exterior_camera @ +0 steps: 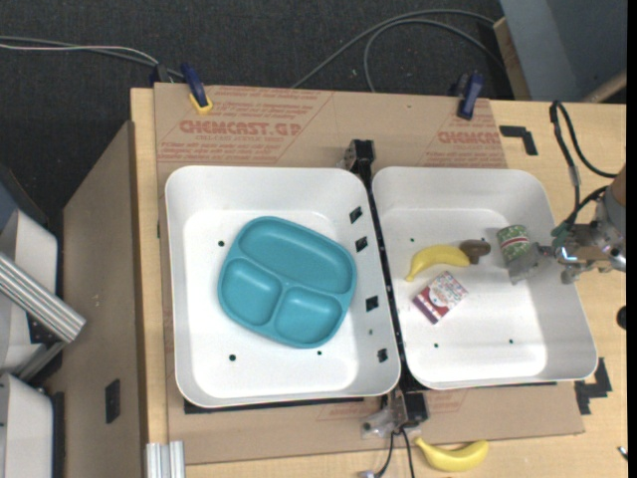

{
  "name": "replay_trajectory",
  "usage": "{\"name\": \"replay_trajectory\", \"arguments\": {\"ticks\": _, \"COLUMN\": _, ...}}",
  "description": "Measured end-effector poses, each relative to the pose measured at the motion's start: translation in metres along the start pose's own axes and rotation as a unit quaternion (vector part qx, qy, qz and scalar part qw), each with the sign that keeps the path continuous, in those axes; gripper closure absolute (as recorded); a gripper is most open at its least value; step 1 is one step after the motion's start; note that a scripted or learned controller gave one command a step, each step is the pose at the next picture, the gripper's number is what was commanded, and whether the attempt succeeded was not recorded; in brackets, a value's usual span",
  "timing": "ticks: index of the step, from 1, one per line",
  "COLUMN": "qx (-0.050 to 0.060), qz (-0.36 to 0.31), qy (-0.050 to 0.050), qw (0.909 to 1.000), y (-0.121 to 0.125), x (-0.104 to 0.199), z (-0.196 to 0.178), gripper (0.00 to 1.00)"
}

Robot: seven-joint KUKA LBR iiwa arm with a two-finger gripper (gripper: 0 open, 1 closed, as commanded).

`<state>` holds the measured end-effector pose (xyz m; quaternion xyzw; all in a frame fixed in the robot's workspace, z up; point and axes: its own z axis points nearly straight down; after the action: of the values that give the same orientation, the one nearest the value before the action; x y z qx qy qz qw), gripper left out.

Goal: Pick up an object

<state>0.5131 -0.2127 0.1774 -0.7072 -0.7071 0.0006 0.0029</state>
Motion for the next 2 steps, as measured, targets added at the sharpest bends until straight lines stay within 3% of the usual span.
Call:
{"name": "replay_trajectory", "arguments": {"ticks": 1, "qx": 0.001, "qz": 0.000, "qy": 0.000, "qw": 1.0000, "y": 0.000, "x": -0.001, "z": 0.063, "gripper": 0.00}}
{"name": "replay_trajectory", "arguments": {"ticks": 2, "qx": 0.000, "qz": 0.000, "qy": 0.000, "qw": 1.0000, "y": -0.001, "x": 0.000, "z": 0.094, "gripper": 0.00}}
